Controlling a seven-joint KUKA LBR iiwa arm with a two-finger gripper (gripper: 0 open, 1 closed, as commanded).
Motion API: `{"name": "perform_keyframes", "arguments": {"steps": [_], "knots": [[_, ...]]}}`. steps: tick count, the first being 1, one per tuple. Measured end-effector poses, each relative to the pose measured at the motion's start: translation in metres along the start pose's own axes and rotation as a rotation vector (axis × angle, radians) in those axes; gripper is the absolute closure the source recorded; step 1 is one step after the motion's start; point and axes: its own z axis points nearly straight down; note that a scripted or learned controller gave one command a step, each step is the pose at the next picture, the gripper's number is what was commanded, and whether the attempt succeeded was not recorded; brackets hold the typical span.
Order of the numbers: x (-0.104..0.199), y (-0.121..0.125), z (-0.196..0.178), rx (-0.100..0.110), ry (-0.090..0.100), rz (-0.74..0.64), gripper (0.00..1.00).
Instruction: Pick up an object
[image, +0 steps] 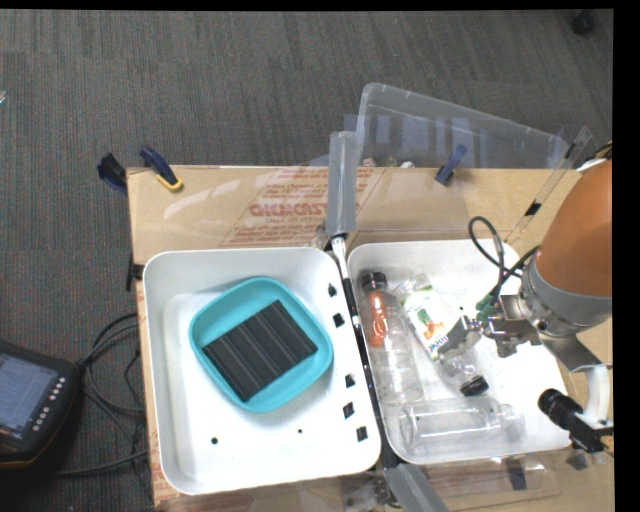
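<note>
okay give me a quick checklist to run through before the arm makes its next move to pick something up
1. Gripper is over the right bin: ok.
2. Objects within reach there, a clear bottle, a small packet and a clear cup: ok.
3. Object held between the fingers: cannot tell.
4. Gripper centred over one object: not ok, it sits between packet and bin floor.
5. Teal tray lies apart in the left bin: ok.

The arm (585, 250) is cut off by the right edge, pincer (470, 335) fingers unclear
</note>
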Motion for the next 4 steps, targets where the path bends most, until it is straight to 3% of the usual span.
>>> {"name": "perform_keyframes", "arguments": {"steps": [1, 2, 3, 4], "knots": [[-0.043, 0.025, 0.126, 0.002, 0.001, -0.126, 0.00], [-0.017, 0.020, 0.057, -0.004, -0.002, -0.534, 0.00], [-0.055, 0.106, 0.155, -0.016, -0.006, -0.601, 0.00], [-0.055, 0.103, 0.156, -0.016, -0.008, -0.727, 0.00]]}}
